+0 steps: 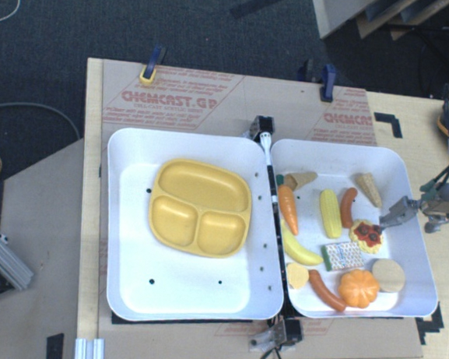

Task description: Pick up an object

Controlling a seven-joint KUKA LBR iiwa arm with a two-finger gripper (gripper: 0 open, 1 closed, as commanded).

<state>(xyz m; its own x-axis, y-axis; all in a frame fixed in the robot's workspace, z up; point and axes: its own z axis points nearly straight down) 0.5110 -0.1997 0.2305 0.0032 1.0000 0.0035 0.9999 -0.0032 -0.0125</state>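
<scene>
Camera view looks down on a surface with two white bins side by side. I think the bins keep the toys from rolling off, so the arm can reach them easily.

In the left bin lies a yellow plate with three parts. Nothing sits on the plate.

In the right bin lie many toy foods, packed close. A carrot lies by the left wall, with a banana just below it. A corn cob and a red sausage lie side by side in the middle. A cone lies near the top. A small pizza sits right by the tool. Below it are a speckled block, a round bun, an orange pumpkin and a second sausage.

The tool comes in from the right and sits low over the right bin, its tip just beside the pizza. It is too small and dim here to see how it is set, so I cannot tell. I see no toy in it.

The task is to pick up one thing. All the toys lie in the bin, so I judge that nothing has been picked up yet. The pizza looks like the closest one to grab.
</scene>
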